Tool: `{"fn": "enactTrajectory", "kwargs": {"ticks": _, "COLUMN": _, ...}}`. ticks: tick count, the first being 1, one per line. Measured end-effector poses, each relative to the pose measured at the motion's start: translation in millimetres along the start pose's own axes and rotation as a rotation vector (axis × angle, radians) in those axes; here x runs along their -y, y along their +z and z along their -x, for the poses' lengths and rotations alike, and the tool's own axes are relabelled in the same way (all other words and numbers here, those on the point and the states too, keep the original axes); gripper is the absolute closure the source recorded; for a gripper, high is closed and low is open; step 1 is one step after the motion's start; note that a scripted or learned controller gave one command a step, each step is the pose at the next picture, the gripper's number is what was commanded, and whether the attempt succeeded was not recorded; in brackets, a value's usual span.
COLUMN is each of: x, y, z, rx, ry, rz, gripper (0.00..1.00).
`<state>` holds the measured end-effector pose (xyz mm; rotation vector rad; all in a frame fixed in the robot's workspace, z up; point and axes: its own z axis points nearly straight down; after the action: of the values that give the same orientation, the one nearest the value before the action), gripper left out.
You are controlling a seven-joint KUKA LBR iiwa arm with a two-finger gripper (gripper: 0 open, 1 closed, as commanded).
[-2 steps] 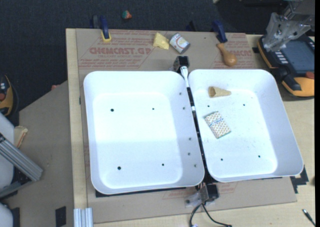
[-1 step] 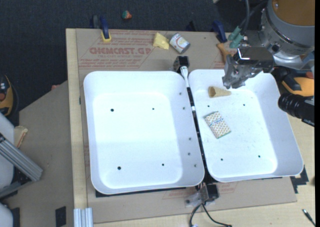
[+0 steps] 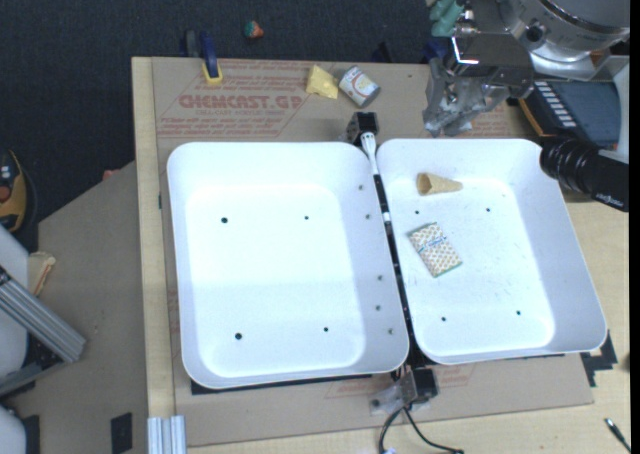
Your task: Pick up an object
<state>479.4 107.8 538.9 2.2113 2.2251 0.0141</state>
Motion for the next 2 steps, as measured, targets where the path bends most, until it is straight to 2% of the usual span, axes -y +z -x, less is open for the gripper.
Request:
{"fn": "enactTrajectory", "kwargs": {"ticks": 1, "x": 2.4, "y": 111.2, "z": -103.2, "rx": 0.006, "ry": -0.005, "rz": -0.021, "gripper": 1.0}}
{"fn": "enactTrajectory", "kwargs": {"ticks": 2, "x": -0.7, "y": -2.0, "z": -117.7, "rx": -0.003, "ry": 0.003, "rz": 0.003, "gripper": 1.0}}
